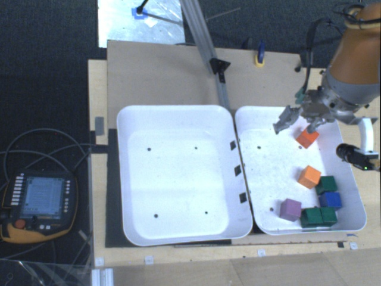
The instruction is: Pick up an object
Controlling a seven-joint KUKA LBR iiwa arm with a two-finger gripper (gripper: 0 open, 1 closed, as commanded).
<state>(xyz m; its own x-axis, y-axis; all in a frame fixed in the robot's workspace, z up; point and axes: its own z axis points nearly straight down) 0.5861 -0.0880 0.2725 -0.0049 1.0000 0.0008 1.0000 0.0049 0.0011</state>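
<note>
A: Eyes on the claw (299,123): it hangs over the top of the right bin (262,219), and its two grey fingers (284,119) are spread apart, one pointing left, the other sitting just above a red-orange cube (307,138).

B: Is it pinching that cube?

A: No, nothing sits between the fingers. The cube lies tilted just beside the right finger, low and to its right. Whether they touch, I cannot tell.

B: And the arm behind it?

A: The grey wrist and the orange band (359,40) rise up toward the top right corner, with black cables looping round them.

B: What else is in that bin?

A: Move down from the claw and there is an orange cube (309,176) near the right wall. Right beside it, a dark green block (327,185), then a blue block (330,200) under that. In the lower right corner, a larger green block (318,217), and a purple cube (290,210) just left of it. They cluster close, most of them touching a neighbour.

B: And the left bin (128,159)?

A: White, with small dark dots on its floor. The two bins stand side by side, rims meeting in the middle, with black clips along that seam.

B: Further out?

A: A brown board (166,70) under the bins, a slanted metal pole (199,22) coming down from the top, and far left, a handheld control pad (40,207) with its screen lit and cables curling round it on the dark floor.
</note>
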